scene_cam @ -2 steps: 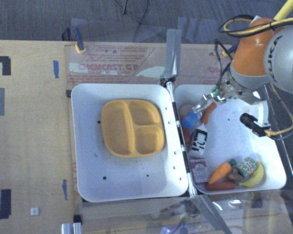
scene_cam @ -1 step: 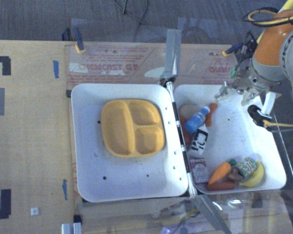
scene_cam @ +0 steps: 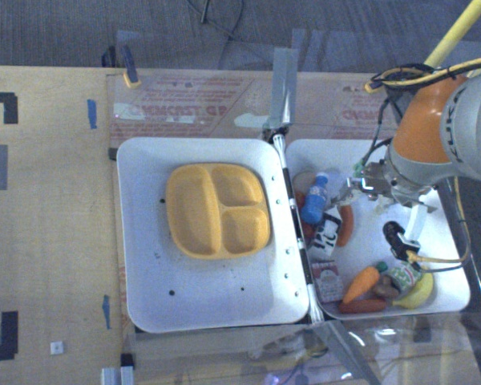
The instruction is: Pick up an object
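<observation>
My arm (scene_cam: pixel 465 127) reaches in from the right, orange band above my wrist, my gripper (scene_cam: pixel 382 189) pointing down beneath it.

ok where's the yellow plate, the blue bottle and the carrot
yellow plate (scene_cam: pixel 220 208), camera view: the ridge between its compartments
blue bottle (scene_cam: pixel 313 206), camera view: middle of its blue body
carrot (scene_cam: pixel 360 284), camera view: middle of its orange body

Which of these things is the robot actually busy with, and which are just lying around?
Part of the job:
- gripper, over the right bin
- things it might pick there: blue bottle, carrot, banana, black-and-white carton

Just lying about:
- yellow divided plate in the left bin
- blue tape on the bench
</observation>
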`<state>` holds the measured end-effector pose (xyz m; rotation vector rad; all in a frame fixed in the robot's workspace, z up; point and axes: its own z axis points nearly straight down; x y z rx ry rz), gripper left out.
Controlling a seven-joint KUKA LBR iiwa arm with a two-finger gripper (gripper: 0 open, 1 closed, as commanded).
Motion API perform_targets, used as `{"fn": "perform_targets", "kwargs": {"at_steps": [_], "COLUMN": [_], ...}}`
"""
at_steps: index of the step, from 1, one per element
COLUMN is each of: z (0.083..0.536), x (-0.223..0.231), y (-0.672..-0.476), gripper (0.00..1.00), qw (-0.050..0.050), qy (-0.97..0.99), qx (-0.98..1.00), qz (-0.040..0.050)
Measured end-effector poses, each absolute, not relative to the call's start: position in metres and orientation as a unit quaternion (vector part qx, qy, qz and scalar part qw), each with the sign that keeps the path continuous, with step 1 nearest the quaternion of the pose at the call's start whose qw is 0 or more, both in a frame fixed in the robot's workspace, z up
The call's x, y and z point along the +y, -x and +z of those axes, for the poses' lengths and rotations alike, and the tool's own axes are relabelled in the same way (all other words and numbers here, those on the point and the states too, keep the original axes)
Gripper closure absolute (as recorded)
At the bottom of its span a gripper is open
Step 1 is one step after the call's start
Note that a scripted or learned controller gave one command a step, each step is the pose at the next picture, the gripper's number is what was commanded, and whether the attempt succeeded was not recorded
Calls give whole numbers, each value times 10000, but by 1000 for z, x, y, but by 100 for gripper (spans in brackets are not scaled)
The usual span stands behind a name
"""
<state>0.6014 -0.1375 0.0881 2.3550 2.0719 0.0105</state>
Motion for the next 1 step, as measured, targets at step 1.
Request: {"fn": "perform_targets", "kwargs": {"at_steps": [1], "z": [87], "x": [-130], "y": [-646], "gripper": [0], "qw": [43], "qy": [-6354], "qx": [7722], "qz": [9]}}
